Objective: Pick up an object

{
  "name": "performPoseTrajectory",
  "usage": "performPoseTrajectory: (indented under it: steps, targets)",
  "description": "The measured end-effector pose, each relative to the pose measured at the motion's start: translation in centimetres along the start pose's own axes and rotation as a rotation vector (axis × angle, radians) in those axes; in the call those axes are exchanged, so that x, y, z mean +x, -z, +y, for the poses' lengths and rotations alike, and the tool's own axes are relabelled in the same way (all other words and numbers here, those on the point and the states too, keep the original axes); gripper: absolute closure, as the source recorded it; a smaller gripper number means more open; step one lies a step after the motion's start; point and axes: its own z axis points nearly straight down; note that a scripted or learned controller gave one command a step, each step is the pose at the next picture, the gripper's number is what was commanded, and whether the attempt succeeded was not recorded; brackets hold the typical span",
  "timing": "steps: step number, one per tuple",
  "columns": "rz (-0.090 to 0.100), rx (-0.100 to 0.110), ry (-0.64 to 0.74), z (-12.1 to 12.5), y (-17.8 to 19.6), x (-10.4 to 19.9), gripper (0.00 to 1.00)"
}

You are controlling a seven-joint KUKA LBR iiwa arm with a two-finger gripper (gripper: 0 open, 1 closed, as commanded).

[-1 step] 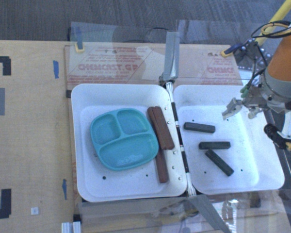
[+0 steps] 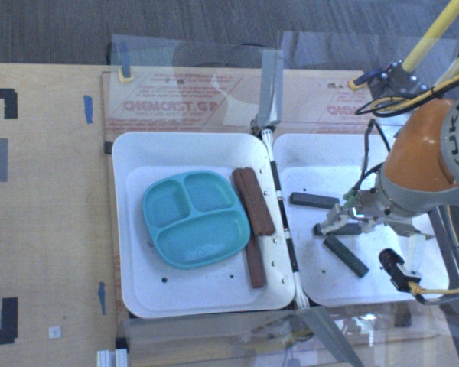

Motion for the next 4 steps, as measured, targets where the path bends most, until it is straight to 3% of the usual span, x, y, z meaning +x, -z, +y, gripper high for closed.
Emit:
performPoseTrajectory:
  steps: [1,2,3,4]
  targets:
    - [-0.001,-0.030,0.005,3.4,-1.9,-2.2,0.00]
    - [-0.008,-0.030,0.103,6.4,-1.9,-2.5,0.00]
    - [-0.011,-0.040,0.101,6.6,-0.7,-2.6,1.00]
    - [-0.010,-0.039,0.100,6.6,-0.7,-2.6,0.00]
